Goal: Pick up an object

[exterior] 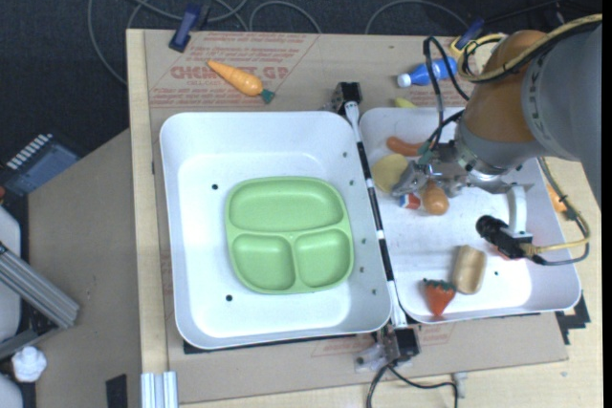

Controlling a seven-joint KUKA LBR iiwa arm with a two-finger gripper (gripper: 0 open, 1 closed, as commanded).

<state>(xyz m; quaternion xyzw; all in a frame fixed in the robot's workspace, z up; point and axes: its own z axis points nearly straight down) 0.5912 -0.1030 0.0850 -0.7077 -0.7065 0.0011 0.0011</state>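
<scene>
Right white bin (535, 296): hand (421, 186), grip unclear, touches an orange toy (436, 201) beneath it.

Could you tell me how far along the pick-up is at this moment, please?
Done: the gripper has reached the right bin and sits low among the toy food. In hand: it is at a small orange piece, but a grasp cannot be confirmed. Left: closing on something and lifting it clear.

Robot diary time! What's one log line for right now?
gripper: low in right bin | beside: small orange toy, yellow toy | hold: unconfirmed | left bin: green divided plate
</scene>
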